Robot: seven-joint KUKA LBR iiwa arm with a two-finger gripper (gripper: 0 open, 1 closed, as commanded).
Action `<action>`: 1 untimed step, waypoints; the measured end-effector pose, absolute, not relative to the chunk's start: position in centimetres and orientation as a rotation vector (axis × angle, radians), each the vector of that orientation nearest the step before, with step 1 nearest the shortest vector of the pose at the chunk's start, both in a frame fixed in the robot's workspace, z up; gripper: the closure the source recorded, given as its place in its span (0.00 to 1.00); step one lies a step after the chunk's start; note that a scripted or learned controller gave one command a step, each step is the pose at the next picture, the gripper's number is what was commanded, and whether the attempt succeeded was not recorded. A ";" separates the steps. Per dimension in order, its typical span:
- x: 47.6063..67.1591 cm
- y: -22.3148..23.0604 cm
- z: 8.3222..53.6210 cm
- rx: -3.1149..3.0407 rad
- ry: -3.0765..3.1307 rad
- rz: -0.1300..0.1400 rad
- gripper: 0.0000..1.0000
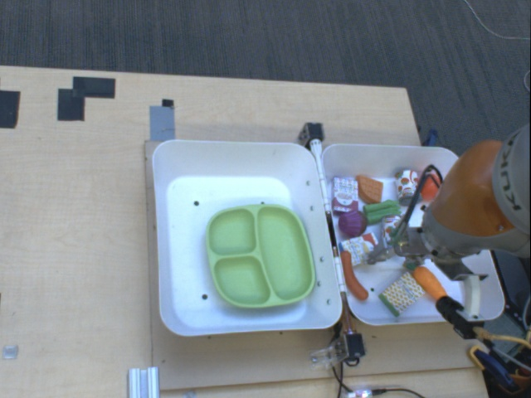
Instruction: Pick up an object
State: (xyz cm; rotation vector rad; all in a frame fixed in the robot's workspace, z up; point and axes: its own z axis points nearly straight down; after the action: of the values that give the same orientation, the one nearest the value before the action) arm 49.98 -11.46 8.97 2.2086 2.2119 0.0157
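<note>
Gripper [388,251] over right bin [489,301] toys (labels unreadable), green plate [260,256]

The right bin [465,309] is crowded with small items packed close together. The green plate [260,255] fills the left bin's [178,222] middle, with bare floor around it.

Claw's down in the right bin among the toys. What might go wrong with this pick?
1. The claw sits in a tight cluster beside the purple toy and green piece; it may catch two items or nudge them aside.
2. The red sausage lies against the bin's left wall, leaving little room to grasp it.
</note>
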 end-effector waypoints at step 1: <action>50.3 -11.2 10.3 2.204 2.215 0.027 1.00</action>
State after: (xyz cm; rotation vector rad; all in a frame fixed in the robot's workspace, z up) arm 50.29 -11.24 10.28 2.2037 2.2146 0.0272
